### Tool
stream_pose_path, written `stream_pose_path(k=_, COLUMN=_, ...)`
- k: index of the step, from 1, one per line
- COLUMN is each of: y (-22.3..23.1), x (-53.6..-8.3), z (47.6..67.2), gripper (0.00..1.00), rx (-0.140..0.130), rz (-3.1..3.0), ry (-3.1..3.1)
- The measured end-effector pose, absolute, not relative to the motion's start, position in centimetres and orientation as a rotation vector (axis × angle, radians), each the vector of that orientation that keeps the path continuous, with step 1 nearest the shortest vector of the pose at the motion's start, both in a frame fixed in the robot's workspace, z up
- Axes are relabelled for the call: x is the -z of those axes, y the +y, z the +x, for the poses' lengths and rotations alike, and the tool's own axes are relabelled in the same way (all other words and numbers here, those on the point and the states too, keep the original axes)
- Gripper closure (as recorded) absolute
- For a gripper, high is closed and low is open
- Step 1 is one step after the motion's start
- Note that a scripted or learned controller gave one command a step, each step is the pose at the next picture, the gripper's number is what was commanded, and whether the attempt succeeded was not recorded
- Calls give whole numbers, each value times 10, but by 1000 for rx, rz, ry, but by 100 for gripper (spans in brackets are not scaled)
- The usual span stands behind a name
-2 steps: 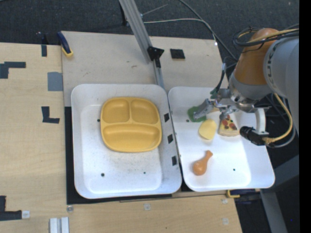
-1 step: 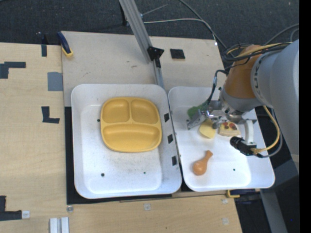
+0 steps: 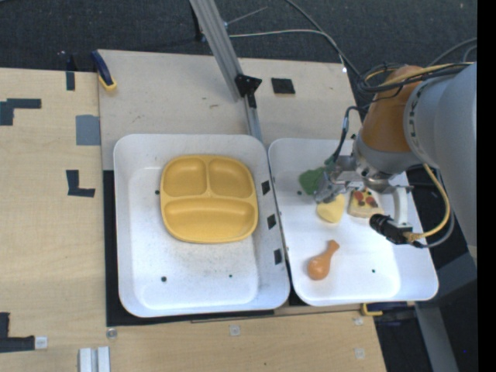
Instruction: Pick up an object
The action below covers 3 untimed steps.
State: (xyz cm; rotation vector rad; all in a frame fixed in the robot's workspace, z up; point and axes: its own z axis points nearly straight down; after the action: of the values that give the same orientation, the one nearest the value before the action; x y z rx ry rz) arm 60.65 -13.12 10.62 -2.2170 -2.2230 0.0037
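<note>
From my feed I saw the arm (image 3: pixel 422 122) reaching in from the right and bending down over the right bin (image 3: pixel 387 281), its orange band sitting just above the wrist. The pincer (image 3: pixel 341 186) hung low over the upper middle of that bin, right among a small cluster of things. I could not tell from this angle whether it was wide or narrow, and I saw nothing clearly held in it.

Just left of the pincer lay a green item (image 3: pixel 311 180), partly tucked under the metal. Just below the pincer sat a pale yellow piece (image 3: pixel 331 209), close enough that I could not tell whether they touched. To the right of that piece, under the wrist, was a small item with red and white patches (image 3: pixel 363 201), too hidden to make out. Lower in the same bin, well apart from the cluster, an orange drumstick-shaped toy (image 3: pixel 321 262) lay on the bin floor with its thin end pointing up and to the right.

The left bin (image 3: pixel 147 285) held a yellow divided plate (image 3: pixel 208 198), lying flat toward the upper part. Both bins rested side by side on the counter (image 3: pixel 46 208). A black cable end (image 3: pixel 387 229) hung off the wrist over the right bin.
</note>
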Motion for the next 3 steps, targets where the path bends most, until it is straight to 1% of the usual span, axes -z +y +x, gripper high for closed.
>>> stream_pose_path(k=1, y=-130, x=-148, z=610, gripper=100, rx=1, rz=-2221, ry=-2224)
stream_pose_path(k=2, y=-129, x=-207, z=620, gripper=100, rx=5, rz=-2223, ry=-2227)
stream_pose_path(k=3, y=-119, x=-265, z=621, gripper=100, rx=5, rz=-2221, ry=-2227)
